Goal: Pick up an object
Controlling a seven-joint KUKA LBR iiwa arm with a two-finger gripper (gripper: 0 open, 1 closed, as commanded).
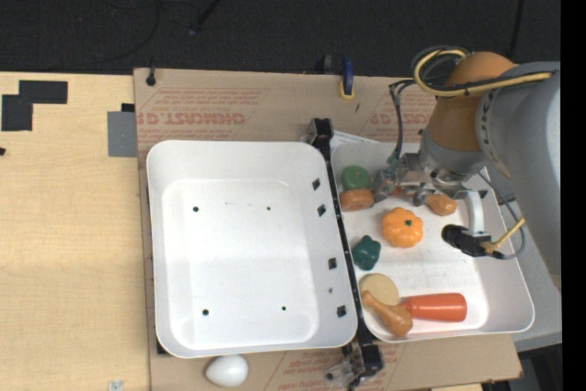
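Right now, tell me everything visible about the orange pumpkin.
The pumpkin is a small, round toy, orange with faint ribs and a short yellowish stem on top; it looks like plastic. It sits upright, stem up, on the floor of the right bin, near the middle. Nothing touches it; the gripper is just above it in the view.

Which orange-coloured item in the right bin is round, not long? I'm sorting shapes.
The small pumpkin, mid-bin: squat and ribbed. The carrot-like piece near the front rim is a long cylinder.

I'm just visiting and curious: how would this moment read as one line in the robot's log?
task: pick up an object | gripper: low in right bin, near orange pumpkin | grasp: unclear | left bin: untouched
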